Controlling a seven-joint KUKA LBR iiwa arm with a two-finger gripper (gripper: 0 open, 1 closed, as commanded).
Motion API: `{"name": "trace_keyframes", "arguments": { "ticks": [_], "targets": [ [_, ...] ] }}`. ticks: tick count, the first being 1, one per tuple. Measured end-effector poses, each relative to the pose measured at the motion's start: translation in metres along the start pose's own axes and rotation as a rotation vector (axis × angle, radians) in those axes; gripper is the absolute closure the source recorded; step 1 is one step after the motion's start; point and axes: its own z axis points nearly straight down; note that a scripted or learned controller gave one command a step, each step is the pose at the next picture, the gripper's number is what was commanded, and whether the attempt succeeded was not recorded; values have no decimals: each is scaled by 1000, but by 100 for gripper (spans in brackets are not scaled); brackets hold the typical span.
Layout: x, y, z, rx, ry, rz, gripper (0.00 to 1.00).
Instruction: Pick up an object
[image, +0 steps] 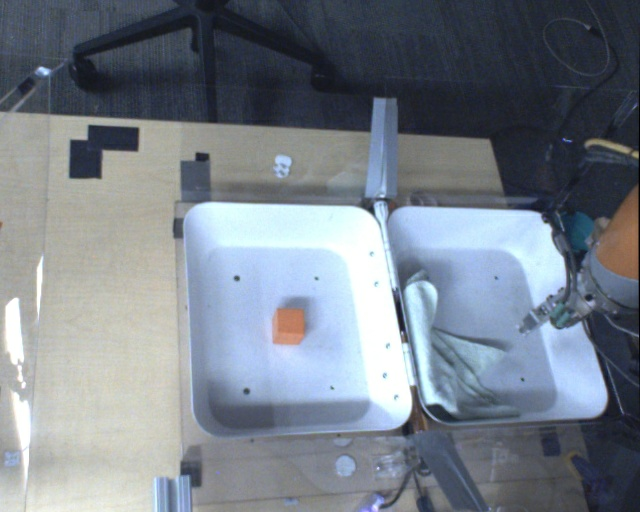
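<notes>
Two white bins (200, 300) face you; one orange cube (289, 326) sits mid-left bin; one grey cloth (450, 365) (crumpled) lies right of the divider; your gripper (540, 316) hovers beyond it, fingers apart, empty.

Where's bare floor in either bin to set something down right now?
Left bin: only the orange cube sits near the middle, so the floor is bare all around it, out to each wall. Right bin: the white cloth crowds the divider side and near corner; the far half is bare, up to the pincer at the right wall.
</notes>
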Motion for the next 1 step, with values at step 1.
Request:
{"name": "trace_keyframes", "arguments": {
  "ticks": [1],
  "targets": [
    [33,44,-80,2,1,-102,100]
  ]
}}
